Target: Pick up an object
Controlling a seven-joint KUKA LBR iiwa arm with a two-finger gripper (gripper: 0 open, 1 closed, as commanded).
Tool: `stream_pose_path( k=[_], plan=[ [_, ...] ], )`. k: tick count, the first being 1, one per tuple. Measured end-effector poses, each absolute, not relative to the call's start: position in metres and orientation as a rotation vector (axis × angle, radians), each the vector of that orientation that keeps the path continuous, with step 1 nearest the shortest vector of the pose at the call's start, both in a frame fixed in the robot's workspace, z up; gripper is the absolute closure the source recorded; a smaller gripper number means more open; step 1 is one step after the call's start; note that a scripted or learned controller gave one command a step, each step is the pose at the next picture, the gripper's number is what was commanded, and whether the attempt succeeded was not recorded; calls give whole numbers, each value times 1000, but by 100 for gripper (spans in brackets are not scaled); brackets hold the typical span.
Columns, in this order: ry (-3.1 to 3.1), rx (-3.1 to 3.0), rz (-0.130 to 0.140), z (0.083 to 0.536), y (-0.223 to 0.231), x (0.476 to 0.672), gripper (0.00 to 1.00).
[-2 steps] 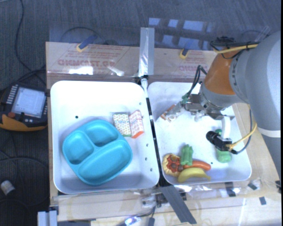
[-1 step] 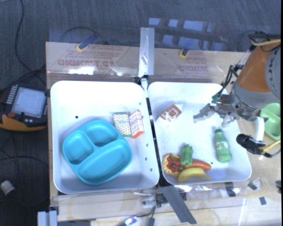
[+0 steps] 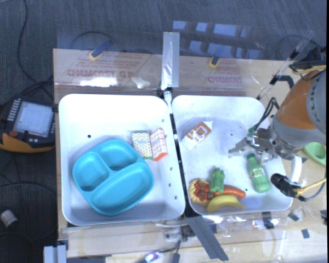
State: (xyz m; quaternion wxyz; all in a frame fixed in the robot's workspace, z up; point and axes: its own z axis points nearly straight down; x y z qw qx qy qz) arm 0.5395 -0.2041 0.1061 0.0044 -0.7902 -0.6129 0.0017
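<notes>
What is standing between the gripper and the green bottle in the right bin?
Nothing visible. The gripper hangs right above the green bottle, at its top end. The banana and the other toy food lie to the bottle's left, and the small carton lies farther back in the right bin.

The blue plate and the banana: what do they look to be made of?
Blue plate: probably moulded plastic; even colour, smooth rounded compartments, soft sheen. Banana: likely a plastic toy; uniform glossy yellow with no blemishes, though real fruit can't be ruled out.
</notes>
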Motion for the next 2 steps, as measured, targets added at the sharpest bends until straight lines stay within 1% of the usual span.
stream_pose_path(
  k=[1, 2],
  plan=[
    [-1924, -2475, 8, 115, -204, 540, 100],
    [-1691, -2650, 8, 246, -170, 588, 100]
  ],
)
